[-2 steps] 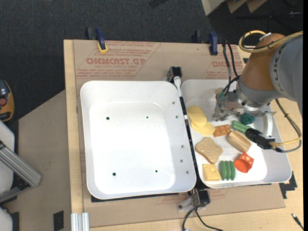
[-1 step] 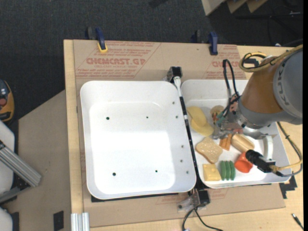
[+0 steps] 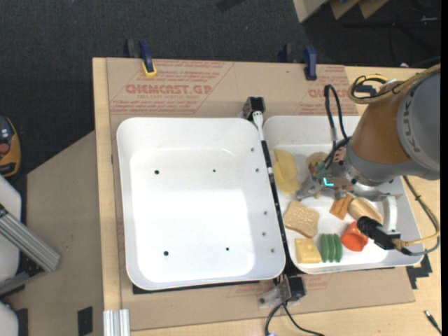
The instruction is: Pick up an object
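My gripper (image 3: 316,185) is low inside the right bin (image 3: 301,127), near its middle, below the orange-banded wrist. Just left of it lies a pale yellow piece (image 3: 285,170). A tan bread slice (image 3: 302,218) sits right below it. An orange piece (image 3: 341,206) and a light brown roll (image 3: 365,209) lie to its right, partly under the arm. Along the bin's front edge are a yellow cheese block (image 3: 306,249), a green ribbed piece (image 3: 330,247) and a red piece (image 3: 353,239). Nothing shows as held.
The left bin (image 3: 140,138) stands beside the right one, a black divider rail (image 3: 267,173) between them. Cables (image 3: 336,117) loop off the arm over the right bin's back. Blue clamps (image 3: 309,63) hold the board's far edge.
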You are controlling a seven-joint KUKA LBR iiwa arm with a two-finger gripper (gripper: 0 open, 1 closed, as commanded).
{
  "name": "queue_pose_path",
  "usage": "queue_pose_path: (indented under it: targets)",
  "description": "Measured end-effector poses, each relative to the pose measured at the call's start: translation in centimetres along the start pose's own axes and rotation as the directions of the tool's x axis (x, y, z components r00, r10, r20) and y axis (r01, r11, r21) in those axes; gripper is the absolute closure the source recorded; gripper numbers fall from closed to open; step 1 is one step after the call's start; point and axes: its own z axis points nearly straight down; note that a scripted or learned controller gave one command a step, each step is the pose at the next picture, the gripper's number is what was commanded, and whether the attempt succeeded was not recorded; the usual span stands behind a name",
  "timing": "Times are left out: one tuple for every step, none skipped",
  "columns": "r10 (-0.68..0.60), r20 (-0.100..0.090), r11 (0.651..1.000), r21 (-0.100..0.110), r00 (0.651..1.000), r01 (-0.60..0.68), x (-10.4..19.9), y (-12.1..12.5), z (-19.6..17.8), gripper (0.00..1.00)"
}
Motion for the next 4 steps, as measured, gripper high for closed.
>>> queue_pose_path:
  targets:
    - [-0.002, 0.002, 1.0, -0.004, 1.0, 0.002, -0.3, 4.5, 0.0, 0.0]
    - [-0.004, 0.002, 1.0, -0.009, 1.0, 0.004, 0.3, 11.1, -0.1, 0.0]
    - [-0.003, 0.004, 1.0, -0.012, 1.0, 0.003, 0.2, 11.0, -1.4, 1.0]
    - [-0.003, 0.0, 1.0, -0.004, 1.0, 0.003, 8.4, 10.5, -10.2, 1.0]
